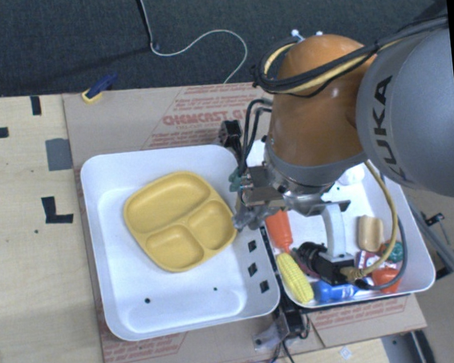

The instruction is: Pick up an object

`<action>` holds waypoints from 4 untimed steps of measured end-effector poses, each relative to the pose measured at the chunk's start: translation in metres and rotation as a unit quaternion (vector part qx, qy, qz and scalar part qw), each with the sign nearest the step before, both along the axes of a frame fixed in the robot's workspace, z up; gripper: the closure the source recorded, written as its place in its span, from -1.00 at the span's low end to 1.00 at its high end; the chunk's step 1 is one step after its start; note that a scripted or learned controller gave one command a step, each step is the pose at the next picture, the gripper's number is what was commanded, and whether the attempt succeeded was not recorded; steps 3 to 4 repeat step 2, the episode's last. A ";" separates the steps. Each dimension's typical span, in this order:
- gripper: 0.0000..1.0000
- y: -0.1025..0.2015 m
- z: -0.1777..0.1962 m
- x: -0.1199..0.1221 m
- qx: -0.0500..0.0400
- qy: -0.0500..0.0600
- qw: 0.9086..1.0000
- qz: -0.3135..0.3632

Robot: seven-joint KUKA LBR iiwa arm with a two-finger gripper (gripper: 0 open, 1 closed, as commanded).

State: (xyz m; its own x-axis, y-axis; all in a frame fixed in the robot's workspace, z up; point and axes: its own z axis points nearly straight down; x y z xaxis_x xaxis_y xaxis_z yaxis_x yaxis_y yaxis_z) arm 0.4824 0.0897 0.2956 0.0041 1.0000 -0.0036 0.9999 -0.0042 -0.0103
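Orange toy carrot (pixel 279 229) upright in right bin (pixel 421 277), just below gripper (pixel 253 200), 12 o'clock of yellow corn (pixel 294 277). Finger state: cannot tell. Yellow divided plate (pixel 179 219) in left bin (pixel 107 229), 9 o'clock of gripper.

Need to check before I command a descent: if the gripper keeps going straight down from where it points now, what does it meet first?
Probably the orange carrot-like toy in the right bin, just under the gripper; depth is unclear, and the bin divider sits close.
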 end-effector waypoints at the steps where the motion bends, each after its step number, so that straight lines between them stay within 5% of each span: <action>1: 1.00 -0.047 -0.027 0.000 0.001 -0.002 1.000 0.000; 2: 1.00 -0.035 0.063 0.002 0.002 -0.009 1.000 0.004; 4: 1.00 -0.035 0.063 0.002 0.002 -0.009 1.000 0.004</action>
